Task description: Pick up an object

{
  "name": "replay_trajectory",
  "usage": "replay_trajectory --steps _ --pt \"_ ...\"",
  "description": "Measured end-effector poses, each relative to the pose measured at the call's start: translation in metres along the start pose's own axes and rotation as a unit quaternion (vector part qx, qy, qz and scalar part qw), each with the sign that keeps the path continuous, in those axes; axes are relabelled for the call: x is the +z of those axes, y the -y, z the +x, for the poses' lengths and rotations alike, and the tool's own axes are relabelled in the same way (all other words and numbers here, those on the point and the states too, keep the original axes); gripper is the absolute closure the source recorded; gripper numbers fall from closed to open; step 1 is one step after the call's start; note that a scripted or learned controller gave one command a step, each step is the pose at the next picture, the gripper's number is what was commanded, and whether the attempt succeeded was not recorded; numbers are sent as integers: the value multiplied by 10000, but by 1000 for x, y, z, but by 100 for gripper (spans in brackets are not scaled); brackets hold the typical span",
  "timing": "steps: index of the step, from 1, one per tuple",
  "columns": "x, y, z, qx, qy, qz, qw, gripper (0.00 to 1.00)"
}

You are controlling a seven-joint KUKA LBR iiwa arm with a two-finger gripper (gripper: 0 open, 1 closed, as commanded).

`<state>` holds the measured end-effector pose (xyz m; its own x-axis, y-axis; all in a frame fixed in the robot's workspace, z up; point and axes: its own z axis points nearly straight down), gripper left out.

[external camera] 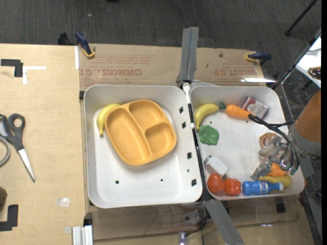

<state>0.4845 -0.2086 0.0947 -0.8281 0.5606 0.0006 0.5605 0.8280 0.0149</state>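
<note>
Camera view looks down at a slant on the counter, pale wood with two shallow white bins side by side on brown cardboard. The hand reaches in from the right and sits low in the right bin, near its lower right corner, just above an orange and yellow item and beside a blue bottle. Whether it is released or clenched on anything cannot be told; metal parts and cables hide that.

Elsewhere in the right bin lie a small banana, a carrot, a red and white packet, a green piece, a white block and two red-orange round items. The left bin holds a divided yellow plate with another banana against its upper left edge.

Scissors rest on the counter at far left. Blue clamps pin the cardboard. Dark carpet lies beyond.
</note>
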Motion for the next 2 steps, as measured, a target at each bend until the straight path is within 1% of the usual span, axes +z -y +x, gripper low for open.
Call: replay_trajectory --steps 1,2 --pt "1 0 4 -178 21 38 9998 0" --pt "-8 0 2 -174 38 45 9998 100"
